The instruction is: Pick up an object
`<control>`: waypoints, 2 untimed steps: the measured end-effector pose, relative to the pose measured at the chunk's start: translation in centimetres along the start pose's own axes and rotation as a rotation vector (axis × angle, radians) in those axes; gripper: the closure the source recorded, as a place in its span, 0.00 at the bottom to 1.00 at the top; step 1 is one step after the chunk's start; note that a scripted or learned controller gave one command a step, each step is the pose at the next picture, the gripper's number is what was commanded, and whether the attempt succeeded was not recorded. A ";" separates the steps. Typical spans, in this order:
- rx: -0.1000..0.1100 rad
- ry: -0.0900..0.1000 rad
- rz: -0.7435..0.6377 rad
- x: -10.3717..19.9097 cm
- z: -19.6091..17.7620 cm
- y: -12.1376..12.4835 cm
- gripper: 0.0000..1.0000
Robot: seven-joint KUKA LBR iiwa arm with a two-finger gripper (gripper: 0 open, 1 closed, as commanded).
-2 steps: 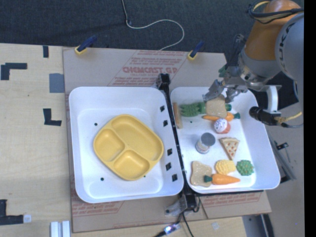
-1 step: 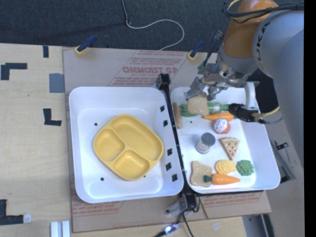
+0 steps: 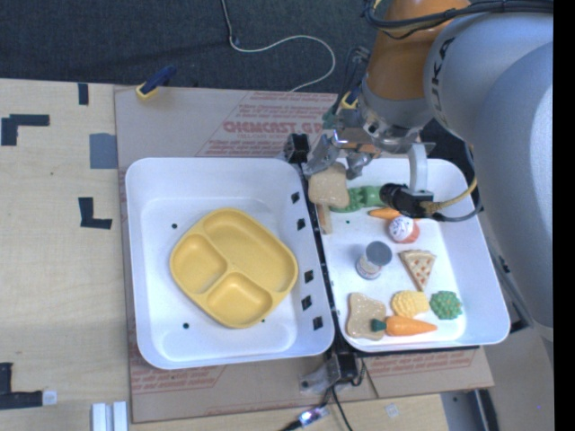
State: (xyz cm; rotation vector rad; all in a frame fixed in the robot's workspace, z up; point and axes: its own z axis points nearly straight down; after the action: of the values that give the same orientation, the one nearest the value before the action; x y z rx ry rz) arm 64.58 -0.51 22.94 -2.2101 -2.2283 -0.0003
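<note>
Two shallow white bins are seen. One yellow plastic tray lies in the left bin. Nine small toy foods lie in the right bin. A tan toy bread slice is gripped by the grey two-finger gripper at that bin's far left corner.

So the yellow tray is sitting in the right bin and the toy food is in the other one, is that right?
Not quite. The camera view shows the yellow tray in the left bin. The toy food, such as the carrot and broccoli, is in the right bin.
</note>
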 end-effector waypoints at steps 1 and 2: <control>0.003 -0.003 0.005 1.2 1.6 0.5 1.00; 0.001 -0.003 0.007 0.1 1.0 0.4 1.00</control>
State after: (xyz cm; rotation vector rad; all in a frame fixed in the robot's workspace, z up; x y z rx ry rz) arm 64.96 -0.43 21.95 -2.2193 -2.2211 0.0042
